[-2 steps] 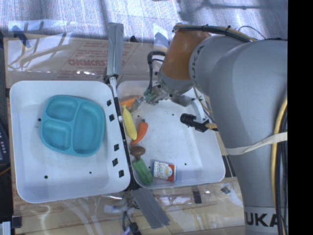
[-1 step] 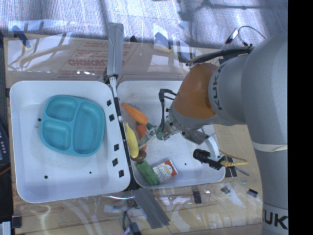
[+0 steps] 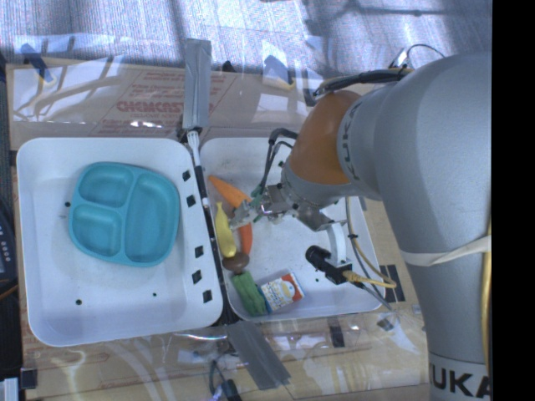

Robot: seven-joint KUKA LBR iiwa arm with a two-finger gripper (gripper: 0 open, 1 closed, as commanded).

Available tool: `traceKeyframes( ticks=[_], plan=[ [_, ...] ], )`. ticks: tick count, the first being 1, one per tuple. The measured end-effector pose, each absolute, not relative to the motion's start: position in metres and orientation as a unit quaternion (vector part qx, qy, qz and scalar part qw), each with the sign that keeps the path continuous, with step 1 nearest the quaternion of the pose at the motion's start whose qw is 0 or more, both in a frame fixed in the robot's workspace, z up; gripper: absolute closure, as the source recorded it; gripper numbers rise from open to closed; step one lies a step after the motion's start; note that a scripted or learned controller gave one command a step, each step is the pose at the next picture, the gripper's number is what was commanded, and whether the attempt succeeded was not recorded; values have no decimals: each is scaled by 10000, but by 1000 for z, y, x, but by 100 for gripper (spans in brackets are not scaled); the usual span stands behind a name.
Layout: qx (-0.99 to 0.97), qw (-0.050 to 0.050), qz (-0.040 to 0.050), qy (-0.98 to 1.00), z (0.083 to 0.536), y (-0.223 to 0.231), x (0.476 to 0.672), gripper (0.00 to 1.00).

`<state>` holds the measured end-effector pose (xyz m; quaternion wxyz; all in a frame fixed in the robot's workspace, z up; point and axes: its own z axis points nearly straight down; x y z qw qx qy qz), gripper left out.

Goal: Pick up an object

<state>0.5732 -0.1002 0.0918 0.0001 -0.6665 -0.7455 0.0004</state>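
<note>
In the right bin [image 3: 334, 307] lie an orange carrot [image 3: 227, 191], a yellow banana-like piece [image 3: 224, 232], a short orange stick [image 3: 246, 238], a brown round item [image 3: 236, 262], a green vegetable [image 3: 247, 292] and a small white-and-orange carton [image 3: 282, 291]. My gripper [image 3: 251, 211] hangs low over the left part of this bin, between the carrot and the orange stick. Its tips point left toward the banana piece. I see nothing clearly held between them.
The left bin [image 3: 42, 249] holds a blue divided plate [image 3: 125, 213]. A grey divider with black clips [image 3: 197, 215] separates the bins. The big grey arm [image 3: 418, 157] covers the right bin's right side. A black cable fitting [image 3: 328, 266] hangs below the wrist.
</note>
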Motion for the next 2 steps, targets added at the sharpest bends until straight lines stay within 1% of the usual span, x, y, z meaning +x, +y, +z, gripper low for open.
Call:
traceKeyframes(
  ticks=[1, 2],
  plan=[
    [-6661, 11, 9, -7459, 101, -100, 573, 100],
    [-6471, -6, -4, -7624, 242, -69, 589, 100]
  ],
)
